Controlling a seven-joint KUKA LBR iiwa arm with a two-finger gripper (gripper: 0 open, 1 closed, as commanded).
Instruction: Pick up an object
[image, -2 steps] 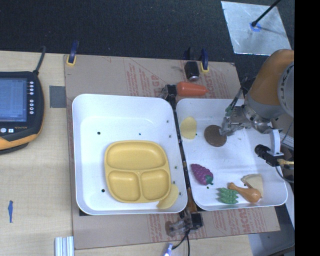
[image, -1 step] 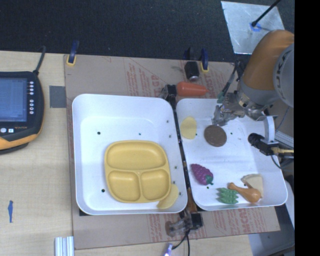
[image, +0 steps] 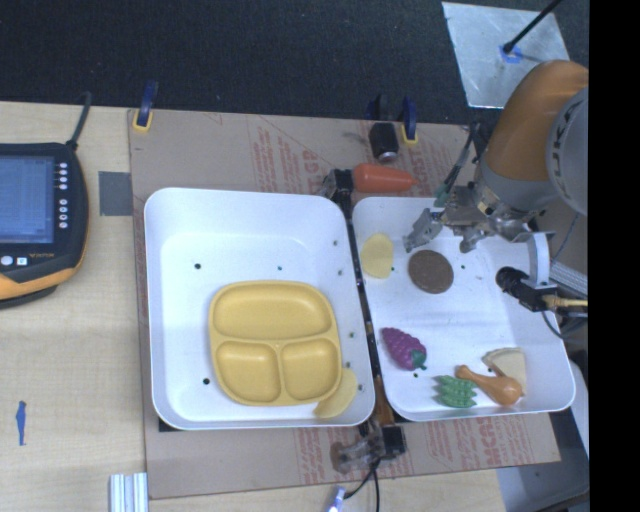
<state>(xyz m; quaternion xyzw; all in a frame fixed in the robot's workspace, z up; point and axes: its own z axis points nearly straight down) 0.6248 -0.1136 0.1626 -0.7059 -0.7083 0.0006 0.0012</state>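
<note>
My gripper (image: 443, 237) hangs over the far part of the right bin (image: 470, 310), open, with nothing between its fingers. A brown round disc (image: 431, 271) lies just in front of it on the bin floor. To the disc's left is a pale yellow slice (image: 377, 255). Nearer the front lie purple grapes (image: 404, 347), a green vegetable (image: 455, 392), a tan drumstick (image: 492, 383) and a pale wedge (image: 506, 360).
The left bin (image: 180, 250) holds a yellow divided plate (image: 275, 340) and a yellow wedge (image: 338, 397) at its front right corner. An orange carrot (image: 380, 179) lies behind the bins. A control pendant (image: 35, 215) sits at the far left of the bench.
</note>
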